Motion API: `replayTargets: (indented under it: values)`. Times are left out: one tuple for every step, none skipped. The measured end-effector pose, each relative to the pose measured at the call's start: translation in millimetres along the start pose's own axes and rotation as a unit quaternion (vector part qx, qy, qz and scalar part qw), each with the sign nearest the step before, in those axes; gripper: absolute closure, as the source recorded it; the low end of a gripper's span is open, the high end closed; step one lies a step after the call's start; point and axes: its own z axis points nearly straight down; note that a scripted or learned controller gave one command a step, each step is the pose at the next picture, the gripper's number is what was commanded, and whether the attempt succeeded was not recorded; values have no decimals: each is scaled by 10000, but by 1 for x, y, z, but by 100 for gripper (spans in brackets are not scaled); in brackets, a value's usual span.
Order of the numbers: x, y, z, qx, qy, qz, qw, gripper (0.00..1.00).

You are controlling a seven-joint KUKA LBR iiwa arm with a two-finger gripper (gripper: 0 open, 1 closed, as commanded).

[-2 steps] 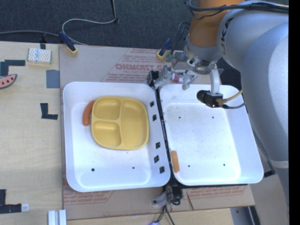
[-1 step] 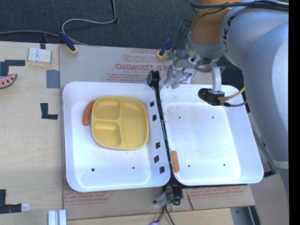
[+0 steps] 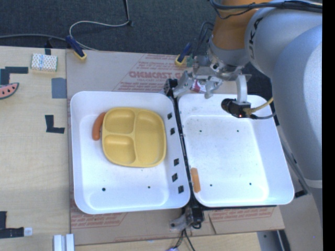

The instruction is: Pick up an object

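A yellow divided plate lies in the left bin. An orange sausage-shaped piece rests against the plate's left rim. A second small orange piece lies in the right bin, against its left wall near the front. My gripper hangs over the back left corner of the right bin, close to the divide between the bins. A small pinkish patch shows right at the gripper; I cannot tell whether it is an object or the print on the cardboard behind.
The bins sit on printed cardboard. A black sensor with a cable hangs over the right bin's back edge. A yellow-blue clip and another lie behind the bins. The arm's bulk covers the right side.
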Motion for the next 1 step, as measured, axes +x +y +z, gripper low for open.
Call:
replayTargets:
  values:
    - [0,0,-9,4,12,1,10000,100]
